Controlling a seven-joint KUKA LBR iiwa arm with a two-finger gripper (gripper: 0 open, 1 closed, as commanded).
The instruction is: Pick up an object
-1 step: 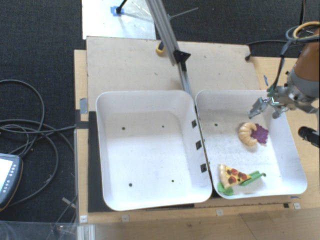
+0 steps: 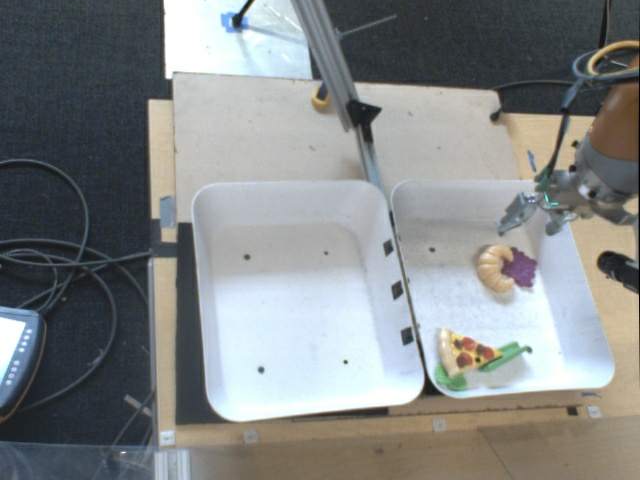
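Note:
In the right bin (image 2: 570,298) a tan croissant (image 2: 493,268) lies against a small purple piece (image 2: 521,267). Nearer the front edge, a pizza slice (image 2: 466,349) rests beside a green object (image 2: 498,359). My gripper (image 2: 534,218) hangs over the bin's back right part, above and slightly right of the croissant. Its fingers are spread open and hold nothing.
The left bin (image 2: 210,268) sits side by side with the right one, the two joined along a ridge with black tabs. A slanted metal pole (image 2: 330,53) crosses the board behind the bins. Cables and a tablet lie on the floor at the left.

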